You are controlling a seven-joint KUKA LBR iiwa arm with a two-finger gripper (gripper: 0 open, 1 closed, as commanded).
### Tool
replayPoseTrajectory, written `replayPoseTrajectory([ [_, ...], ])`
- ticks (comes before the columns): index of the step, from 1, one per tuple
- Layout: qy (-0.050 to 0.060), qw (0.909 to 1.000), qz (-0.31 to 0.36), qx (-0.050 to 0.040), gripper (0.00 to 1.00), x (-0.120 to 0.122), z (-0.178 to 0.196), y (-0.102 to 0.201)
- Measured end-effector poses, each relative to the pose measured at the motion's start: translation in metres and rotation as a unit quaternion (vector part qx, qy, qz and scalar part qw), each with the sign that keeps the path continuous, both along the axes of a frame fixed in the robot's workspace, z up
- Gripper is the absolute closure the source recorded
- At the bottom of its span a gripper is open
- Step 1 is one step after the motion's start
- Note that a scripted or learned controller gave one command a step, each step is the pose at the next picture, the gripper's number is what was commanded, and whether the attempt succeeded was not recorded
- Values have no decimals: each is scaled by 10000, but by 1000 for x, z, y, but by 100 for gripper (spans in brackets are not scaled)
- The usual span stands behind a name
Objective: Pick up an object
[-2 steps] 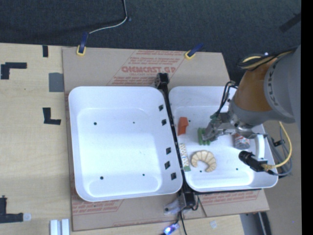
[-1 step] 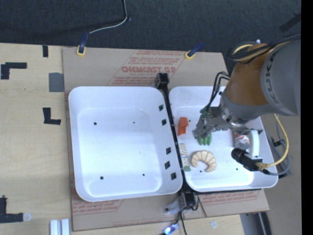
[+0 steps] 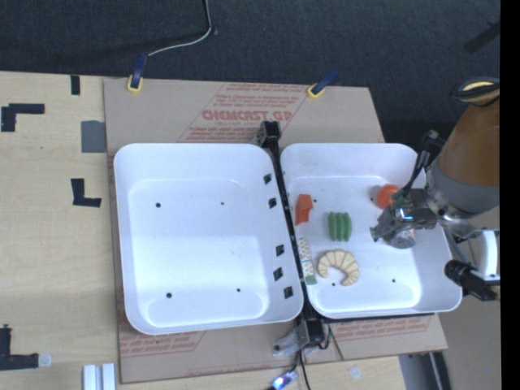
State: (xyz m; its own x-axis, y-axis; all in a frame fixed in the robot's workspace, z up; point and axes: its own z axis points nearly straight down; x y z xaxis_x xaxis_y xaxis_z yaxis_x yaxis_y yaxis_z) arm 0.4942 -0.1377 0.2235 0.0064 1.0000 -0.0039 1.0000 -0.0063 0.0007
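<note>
The right bin (image 3: 370,299) holds an orange block (image 3: 303,209) near the divider, a green ribbed piece (image 3: 339,225) in the middle and a tan croissant-shaped piece (image 3: 340,266) toward the front. A small orange-red object (image 3: 385,194) lies at the bin's right side, just up-left of my gripper (image 3: 396,231). The gripper is low over the bin's right part, to the right of the green piece. The view from above does not reveal how its fingers stand, nor anything between them.
The left bin (image 3: 130,218) sits beside the right one, with a black clip-lined divider (image 3: 280,218) between them. Both rest on a cardboard sheet (image 3: 236,112). The arm's grey and orange body (image 3: 475,157) hangs over the right bin's right rim.
</note>
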Motion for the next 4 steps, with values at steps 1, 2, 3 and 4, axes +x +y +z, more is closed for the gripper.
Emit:
replayPoseTrajectory([
  [1, -29, 10000, 76, 27, 100, 11, 71, 68],
  [2, -6, 10000, 87, 34, 100, -8, 111, 146],
  [3, -57, 10000, 54, 23, 100, 19, 224, 168],
  [4, 10, 10000, 45, 10, 100, 17, 229, 168],
])
